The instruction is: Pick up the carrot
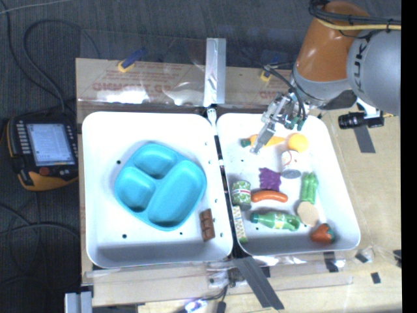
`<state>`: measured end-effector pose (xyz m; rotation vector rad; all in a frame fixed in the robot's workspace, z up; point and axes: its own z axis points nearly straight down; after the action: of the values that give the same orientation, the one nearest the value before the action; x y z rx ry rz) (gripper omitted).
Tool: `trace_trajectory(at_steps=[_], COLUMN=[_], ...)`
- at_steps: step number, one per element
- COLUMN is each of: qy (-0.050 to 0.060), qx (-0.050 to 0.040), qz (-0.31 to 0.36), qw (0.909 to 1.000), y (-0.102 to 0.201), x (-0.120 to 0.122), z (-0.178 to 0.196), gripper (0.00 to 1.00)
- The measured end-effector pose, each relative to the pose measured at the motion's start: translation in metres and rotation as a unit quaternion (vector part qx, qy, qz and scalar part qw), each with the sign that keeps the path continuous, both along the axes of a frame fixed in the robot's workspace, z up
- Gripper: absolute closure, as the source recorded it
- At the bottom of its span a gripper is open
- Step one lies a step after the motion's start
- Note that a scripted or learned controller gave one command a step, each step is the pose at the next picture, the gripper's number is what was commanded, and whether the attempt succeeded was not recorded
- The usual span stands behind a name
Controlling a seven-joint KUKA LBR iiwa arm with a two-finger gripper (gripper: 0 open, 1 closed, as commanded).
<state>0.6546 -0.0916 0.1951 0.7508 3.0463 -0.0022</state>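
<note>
Gripper: we saw the gripper (258, 143) reaching down at a slant into the far left part of the right bin (339, 168), its tip low over the bin floor. We could not tell how its parts stood, because they ran together into one pale streak.

Carrot: we found the carrot (273, 141), orange with a green end, lying on the bin floor right beside the gripper's tip, partly hidden behind it. We could not tell whether the two touched.

Arm: we saw the arm (365, 57), grey with an orange band, coming in above and to the right of the gripper.

Lemon: a yellow lemon (298, 142) lay just to the right of the gripper.

Grapes: a purple bunch of grapes (270, 177) sat a little below the gripper.

Hot dog: a hot dog (268, 197) lay below the grapes, farther from the gripper.

Can: a green can (240, 192) stood below and slightly left of the gripper, near the wall between the bins.

Bottle: a green bottle (276, 222) lay on its side well below the gripper.

Cucumber: a green cucumber (308, 186) lay below and to the right of the gripper.

Left bin: we saw the left bin (98, 194) to the left of the gripper, with a blue divided plate (160, 185) inside.

Chocolate: a brown chocolate bar (207, 224) lay in the left bin, well below and left of the gripper.

Tabletop: the tabletop (384, 188) carried both bins.
</note>
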Motion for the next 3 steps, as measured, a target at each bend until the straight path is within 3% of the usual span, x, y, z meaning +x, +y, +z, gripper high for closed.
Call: trace_trajectory(at_steps=[1, 2, 3], qy=[0.0, -0.001, 0.0], qx=[0.0009, -0.0008, 0.0009], qz=[0.152, 0.153, 0.31], qw=[0.9883, 0.9882, 0.9506], y=[-0.007, -0.11, -0.044], x=[0.002, 0.002, -0.008], z=[-0.098, 0.005, -0.021], gripper=[0.0, 0.0, 0.0])
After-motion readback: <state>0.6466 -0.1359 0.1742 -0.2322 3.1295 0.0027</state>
